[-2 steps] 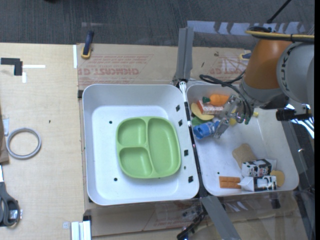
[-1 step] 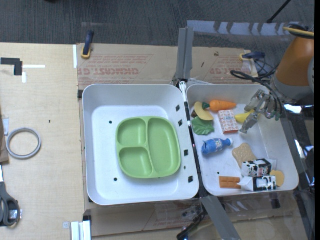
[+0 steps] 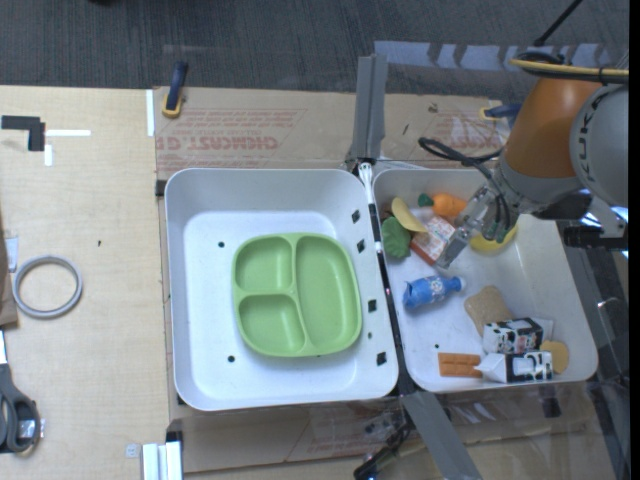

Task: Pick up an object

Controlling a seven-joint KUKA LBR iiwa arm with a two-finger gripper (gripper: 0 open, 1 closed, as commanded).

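Observation:
My gripper (image 3: 472, 234) hangs low over the back of the right bin (image 3: 575, 313), open, with nothing visibly held between its fingers. A red-and-white packet (image 3: 434, 238) lies just to its left and a yellow round object (image 3: 499, 238) just to its right. Around them are a green leafy toy (image 3: 395, 238), a yellow banana-like piece (image 3: 403, 211) and an orange piece (image 3: 450, 205). Toward the front lie a blue bottle (image 3: 432, 290), a tan slice (image 3: 485, 306), two black-and-white cartons (image 3: 516, 336) and an orange stick (image 3: 459, 365).
The left bin (image 3: 190, 298) holds a green divided plate (image 3: 298, 294). On the bench at the left lie a tape roll (image 3: 45, 286) and scissors (image 3: 15, 423). A blue-and-yellow clamp (image 3: 177, 88) sits behind the left bin.

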